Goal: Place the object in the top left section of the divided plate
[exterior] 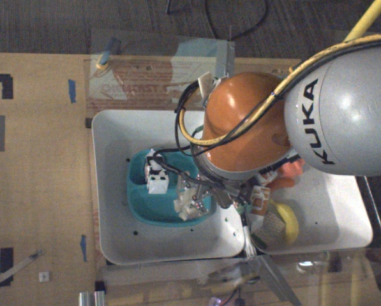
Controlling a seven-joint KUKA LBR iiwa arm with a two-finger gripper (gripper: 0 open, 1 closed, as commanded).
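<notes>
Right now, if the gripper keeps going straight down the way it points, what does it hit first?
Most likely the teal divided plate in the left bin: the gripper hangs over the plate's right side. Depth is unclear from above.

So the divided plate [139, 199] sits in the left bin [113, 171], with the arm [247, 123] hanging right over it. The right bin [350, 215] beside it holds a few objects [286, 222] near its left wall.

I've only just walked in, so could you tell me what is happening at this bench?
The grey KUKA arm with the orange band is reaching over the left shallow white bin. Its hand hangs above the teal divided plastic plate. A yellow rounded object lies in the right bin.
</notes>
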